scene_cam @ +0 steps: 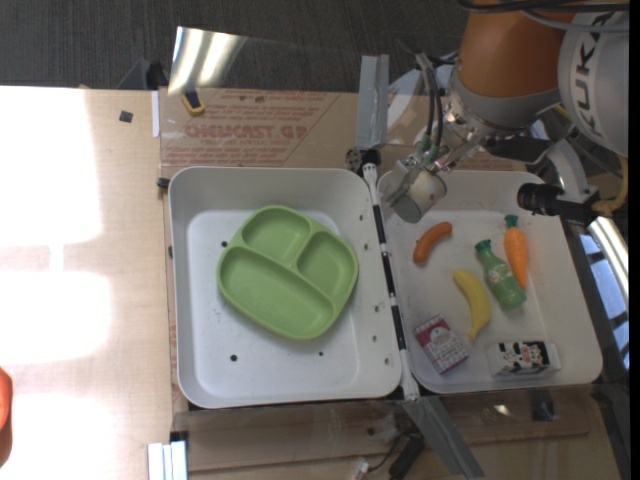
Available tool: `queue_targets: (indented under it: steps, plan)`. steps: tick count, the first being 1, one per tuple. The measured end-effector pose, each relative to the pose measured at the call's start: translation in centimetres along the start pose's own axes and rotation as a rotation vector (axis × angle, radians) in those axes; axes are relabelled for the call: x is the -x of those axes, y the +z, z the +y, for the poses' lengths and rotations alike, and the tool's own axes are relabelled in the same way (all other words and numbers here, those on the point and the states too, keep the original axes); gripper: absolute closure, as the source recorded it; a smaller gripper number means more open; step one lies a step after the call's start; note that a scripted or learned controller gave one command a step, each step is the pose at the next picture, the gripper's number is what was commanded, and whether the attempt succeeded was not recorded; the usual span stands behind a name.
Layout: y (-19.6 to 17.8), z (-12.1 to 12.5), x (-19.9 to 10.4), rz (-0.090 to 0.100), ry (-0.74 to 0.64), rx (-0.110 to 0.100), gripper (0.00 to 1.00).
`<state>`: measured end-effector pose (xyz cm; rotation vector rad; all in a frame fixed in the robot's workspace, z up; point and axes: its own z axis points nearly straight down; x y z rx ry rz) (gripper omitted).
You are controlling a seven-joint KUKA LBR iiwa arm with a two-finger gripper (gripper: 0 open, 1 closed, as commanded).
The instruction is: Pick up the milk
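The milk (pixel 522 357) is a small white carton with black cow patches, lying on its side in the front right corner of the right bin (pixel 575 258). My gripper (pixel 414 195) hangs over the back left part of that bin, near the divider between the bins. It is well away from the milk, up and to the left of it. Nothing shows in its grasp.
In the right bin lie an orange sausage (pixel 432 241), a banana (pixel 473 301), a green bottle (pixel 499 275), a carrot (pixel 516 251) and a pink-and-white carton (pixel 441 343) just left of the milk. The left bin (pixel 190 298) holds a green divided plate (pixel 288 271).
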<state>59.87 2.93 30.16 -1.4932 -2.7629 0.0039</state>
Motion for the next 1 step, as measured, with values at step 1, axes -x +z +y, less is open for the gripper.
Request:
queue_targets:
  steps: [1]
  plan:
    - [3.6, -1.11, -3.26, 0.001, 0.061, -0.001, 1.0]
